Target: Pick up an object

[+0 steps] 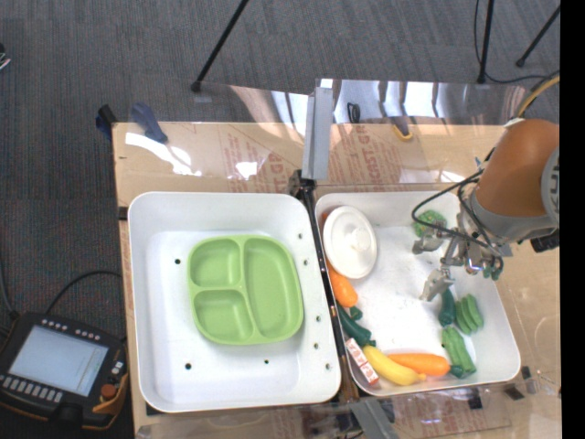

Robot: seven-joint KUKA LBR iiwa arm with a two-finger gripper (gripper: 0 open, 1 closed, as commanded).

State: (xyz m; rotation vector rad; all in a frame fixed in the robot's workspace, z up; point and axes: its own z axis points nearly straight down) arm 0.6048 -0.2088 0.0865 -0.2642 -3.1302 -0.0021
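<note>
Green toy vegetables (469, 314), right-hand bin (402, 245), lower right of frame — hand (437, 286) hovers just left of them.
Best to drop straight over one piece, clear of its neighbours and the bin wall. Arm enters from right edge, orange band up, wrist angled down-left; hand looks released, holding nothing.

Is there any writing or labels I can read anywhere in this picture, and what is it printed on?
Red printing on the brown cardboard sheet behind the two shallow white bins: upside down and blurred, not readable.
Label on the small red and white carton in the right white bin: too small to read.
Screen of the black handheld control pendant: no legible text.
Nothing else bears writing.
</note>
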